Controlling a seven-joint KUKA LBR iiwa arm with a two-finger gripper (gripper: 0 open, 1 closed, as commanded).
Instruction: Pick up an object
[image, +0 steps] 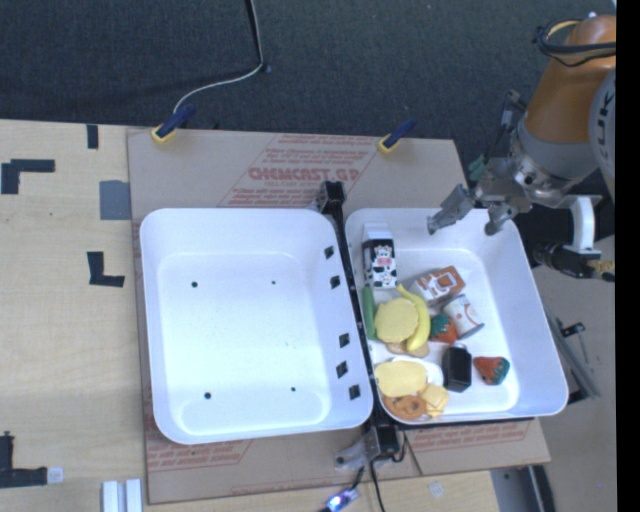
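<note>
My gripper (468, 216) hangs over the back right corner of the right bin (530, 300), fingers spread open with nothing between them. Below and left of it lies a pile of toy food: a small milk carton (379, 262) with a cow print, a brown snack box (441, 285), a yellow banana (417, 312) around a round yellow-green piece (396, 320), a black block (457, 367), a strawberry (491, 369), a pale yellow round piece (402, 378) and a pretzel-like ring (408, 406).
The left bin (240, 320) sits beside the right one, joined by a black clip strip (343, 300). Both rest on a cardboard sheet (290, 170) held by blue-yellow clamps. A cable runs across the dark floor at the back.
</note>
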